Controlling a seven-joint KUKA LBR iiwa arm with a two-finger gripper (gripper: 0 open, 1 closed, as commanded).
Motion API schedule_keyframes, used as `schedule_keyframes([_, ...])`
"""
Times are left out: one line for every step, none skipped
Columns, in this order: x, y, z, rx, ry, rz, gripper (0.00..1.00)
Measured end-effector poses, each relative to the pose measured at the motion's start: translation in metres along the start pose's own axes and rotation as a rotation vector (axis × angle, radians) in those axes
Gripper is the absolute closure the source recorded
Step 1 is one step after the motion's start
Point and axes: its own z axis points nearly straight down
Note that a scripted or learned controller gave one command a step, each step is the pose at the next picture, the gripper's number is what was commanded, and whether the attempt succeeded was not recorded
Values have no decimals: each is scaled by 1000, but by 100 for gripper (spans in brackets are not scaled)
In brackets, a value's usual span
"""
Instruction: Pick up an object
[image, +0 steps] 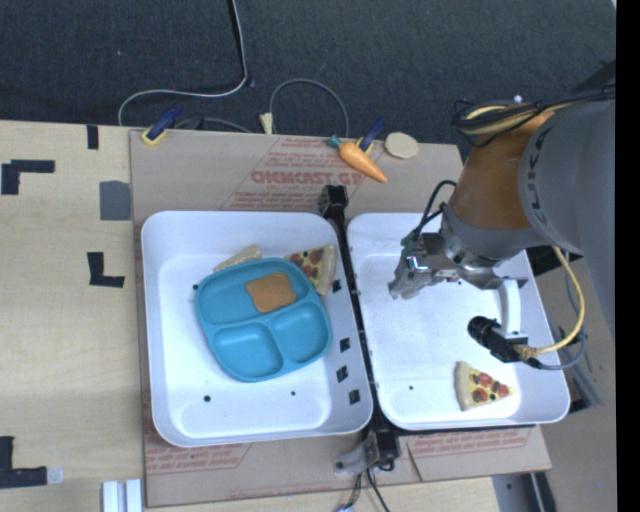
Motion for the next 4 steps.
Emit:
schedule_keyframes([74,10,6,11,2,-1,100])
schedule_keyframes([126,17,-43,6,2,1,100])
schedule_keyframes([171,38,-43,10,1,3,100])
schedule_keyframes([287,17,-53,11,4,-5,100])
